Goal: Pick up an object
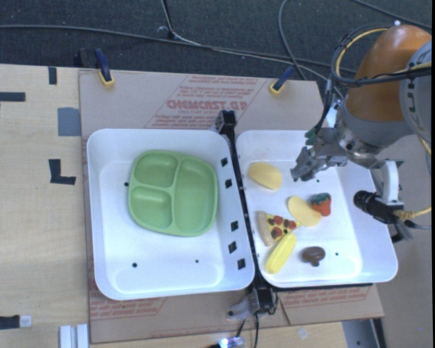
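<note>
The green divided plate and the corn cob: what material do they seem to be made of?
Green divided plate: probably moulded plastic, with a smooth matte finish and soft rounded compartment ridges. Corn cob: likely toy plastic or rubber, uniformly bright yellow.

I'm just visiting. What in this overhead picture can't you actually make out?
- Gripper: small and dark, so open or shut is unclear.
- Arm: cut off by the right edge.
- Small brown toy in the right bin: too small to identify.
- Red item: partly behind the yellow piece.
</note>
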`<act>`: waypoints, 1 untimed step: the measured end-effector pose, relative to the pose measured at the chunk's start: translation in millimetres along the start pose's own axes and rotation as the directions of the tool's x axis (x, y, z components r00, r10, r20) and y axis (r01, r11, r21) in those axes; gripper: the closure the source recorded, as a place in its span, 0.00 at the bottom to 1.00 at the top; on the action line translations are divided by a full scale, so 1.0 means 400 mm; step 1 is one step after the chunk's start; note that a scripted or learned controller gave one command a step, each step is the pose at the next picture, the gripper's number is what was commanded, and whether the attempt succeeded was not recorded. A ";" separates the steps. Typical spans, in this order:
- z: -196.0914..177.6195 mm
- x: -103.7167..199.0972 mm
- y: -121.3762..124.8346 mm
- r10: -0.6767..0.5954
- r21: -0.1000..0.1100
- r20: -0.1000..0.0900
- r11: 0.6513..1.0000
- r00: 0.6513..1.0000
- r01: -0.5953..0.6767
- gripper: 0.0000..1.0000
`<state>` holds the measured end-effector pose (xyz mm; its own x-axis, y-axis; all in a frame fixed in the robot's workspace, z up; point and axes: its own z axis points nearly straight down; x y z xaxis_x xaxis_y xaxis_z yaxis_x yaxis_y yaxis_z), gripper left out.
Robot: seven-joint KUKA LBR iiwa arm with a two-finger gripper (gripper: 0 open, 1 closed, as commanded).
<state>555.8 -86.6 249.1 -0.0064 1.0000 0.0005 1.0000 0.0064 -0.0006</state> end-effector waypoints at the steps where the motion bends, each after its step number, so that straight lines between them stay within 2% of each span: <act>1: 0.012 0.139 0.024 0.000 0.001 -0.001 1.000 1.000 0.000 1.00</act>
<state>564.9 -30.9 244.4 -0.0068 1.0000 0.0012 1.0000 0.0068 -0.0017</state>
